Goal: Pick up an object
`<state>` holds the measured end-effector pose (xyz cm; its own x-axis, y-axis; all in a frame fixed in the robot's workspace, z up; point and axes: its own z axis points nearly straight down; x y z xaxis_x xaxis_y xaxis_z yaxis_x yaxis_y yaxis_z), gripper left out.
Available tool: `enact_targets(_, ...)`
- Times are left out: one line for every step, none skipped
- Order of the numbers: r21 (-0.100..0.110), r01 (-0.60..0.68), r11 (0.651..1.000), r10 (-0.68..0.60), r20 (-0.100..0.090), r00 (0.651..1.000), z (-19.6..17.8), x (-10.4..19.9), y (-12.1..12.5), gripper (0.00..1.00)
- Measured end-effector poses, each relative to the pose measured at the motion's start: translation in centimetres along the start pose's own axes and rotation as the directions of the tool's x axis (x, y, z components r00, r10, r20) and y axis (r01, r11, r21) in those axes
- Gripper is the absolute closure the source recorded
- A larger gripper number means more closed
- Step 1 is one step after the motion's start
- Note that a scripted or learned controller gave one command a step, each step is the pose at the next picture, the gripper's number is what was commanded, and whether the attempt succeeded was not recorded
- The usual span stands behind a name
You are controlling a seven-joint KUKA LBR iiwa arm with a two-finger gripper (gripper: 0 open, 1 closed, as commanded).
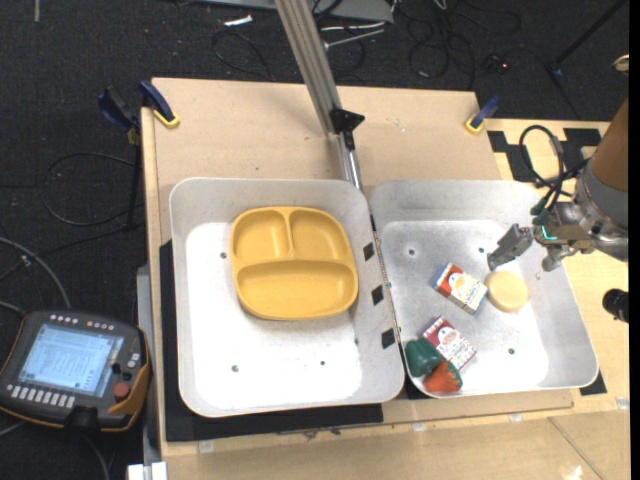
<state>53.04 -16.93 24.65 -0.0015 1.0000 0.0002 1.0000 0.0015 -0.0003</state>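
My gripper [530,250] hangs over the right bin [420,218], near its right side, with its two fingers spread apart and nothing between them. Just below it lies a pale yellow round object [508,292]. Left of that sits a small white and orange carton [460,288]. Lower in the bin lie a red and white packet [448,342] and a red and green toy vegetable [440,376], close to the front rim.
The left bin [200,268] holds a yellow divided plate [294,262]. A metal pole [312,48] slants up from between the bins. A teach pendant [70,368] lies on the floor at the lower left.
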Motion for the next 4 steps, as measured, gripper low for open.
enact_targets(0.006, -0.002, 1.000, 0.002, -0.002, 1.000, 6.2, 0.1, -0.8, 0.00)
enact_targets(0.006, -0.002, 1.000, 0.002, -0.002, 1.000, 11.1, 0.8, -1.6, 0.00)
enact_targets(-0.002, -0.002, 1.000, 0.002, 0.001, 1.000, 15.2, 0.8, -1.5, 0.00)
enact_targets(-0.005, -0.001, 1.000, 0.001, 0.001, 1.000, 14.0, 0.8, -1.4, 1.00)
